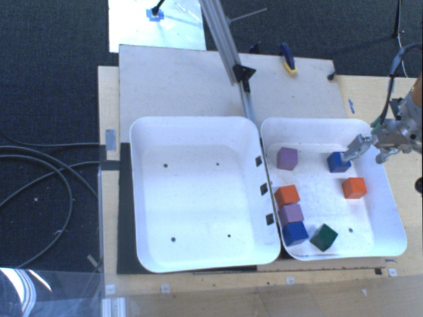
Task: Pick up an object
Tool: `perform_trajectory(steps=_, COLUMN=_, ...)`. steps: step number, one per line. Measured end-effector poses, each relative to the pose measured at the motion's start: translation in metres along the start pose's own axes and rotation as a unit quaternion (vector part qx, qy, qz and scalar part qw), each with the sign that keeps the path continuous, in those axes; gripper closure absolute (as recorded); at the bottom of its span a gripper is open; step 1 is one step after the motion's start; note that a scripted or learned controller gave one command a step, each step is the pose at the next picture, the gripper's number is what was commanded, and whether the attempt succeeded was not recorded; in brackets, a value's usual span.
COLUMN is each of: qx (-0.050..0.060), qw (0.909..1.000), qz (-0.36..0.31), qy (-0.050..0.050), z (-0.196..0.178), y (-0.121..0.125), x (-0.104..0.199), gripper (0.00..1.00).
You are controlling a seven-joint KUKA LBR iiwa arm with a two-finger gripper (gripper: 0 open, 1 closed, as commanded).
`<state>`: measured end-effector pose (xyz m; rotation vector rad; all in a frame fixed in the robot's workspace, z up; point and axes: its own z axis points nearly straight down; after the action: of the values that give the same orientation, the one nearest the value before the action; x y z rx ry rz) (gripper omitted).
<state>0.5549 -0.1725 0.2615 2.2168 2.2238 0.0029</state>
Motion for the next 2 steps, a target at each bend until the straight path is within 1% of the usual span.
perform_trajectory(steps=1, qx=0.000, qw=1.0000, qz=-0.005, qy=0.002, z=-0.006, y=-0.026, x=0.102, gripper=0.00)
perform_trajectory(steps=2, qx=0.002, qw=1.0000, qz=0.001, qy=0.000, z=0.031, y=-0.044, x=0.082, gripper=0.00)
